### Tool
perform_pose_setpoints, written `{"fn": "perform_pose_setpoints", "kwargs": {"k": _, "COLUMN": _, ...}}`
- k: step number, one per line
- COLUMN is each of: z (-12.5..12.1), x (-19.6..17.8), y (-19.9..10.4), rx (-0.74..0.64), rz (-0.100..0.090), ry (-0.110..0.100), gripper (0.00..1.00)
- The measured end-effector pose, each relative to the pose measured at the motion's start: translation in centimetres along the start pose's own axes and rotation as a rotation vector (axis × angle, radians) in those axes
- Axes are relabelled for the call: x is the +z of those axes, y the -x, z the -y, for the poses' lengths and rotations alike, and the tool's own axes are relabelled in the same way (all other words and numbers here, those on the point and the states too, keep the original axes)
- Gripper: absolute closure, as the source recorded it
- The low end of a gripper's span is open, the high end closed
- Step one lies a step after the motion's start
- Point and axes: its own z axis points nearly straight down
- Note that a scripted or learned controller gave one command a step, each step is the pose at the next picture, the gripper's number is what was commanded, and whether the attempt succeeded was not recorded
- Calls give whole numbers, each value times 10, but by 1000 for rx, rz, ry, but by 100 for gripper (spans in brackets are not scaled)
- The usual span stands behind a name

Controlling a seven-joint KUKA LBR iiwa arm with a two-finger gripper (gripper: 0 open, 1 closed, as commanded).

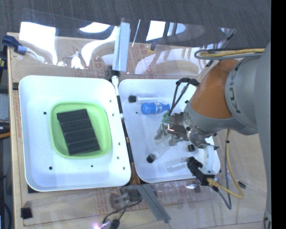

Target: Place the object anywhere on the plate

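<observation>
A light green plate lies in the middle of the left bin. A black ridged rectangular object rests flat on it, turned slightly. My gripper hangs low over the middle of the right bin, below the grey arm's orange band. Glare and clear plastic parts blur the gripper's tip. A blue piece with a clear end lies just up and left of the gripper.
The right bin also holds a clear tube with a small black cap near its far left corner, a clear piece with a black end, and another clear piece near the front wall. Yellow cable loops off the bin's front right.
</observation>
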Motion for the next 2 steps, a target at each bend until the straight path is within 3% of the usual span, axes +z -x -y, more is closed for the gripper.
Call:
{"fn": "perform_pose_setpoints", "kwargs": {"k": 1, "z": 1, "x": 9, "y": -77, "rx": -89, "rz": 0, "ry": -2, "gripper": 100}}
{"fn": "perform_pose_setpoints", "kwargs": {"k": 2, "z": 1, "x": 9, "y": -76, "rx": -89, "rz": 0, "ry": -2, "gripper": 0}}
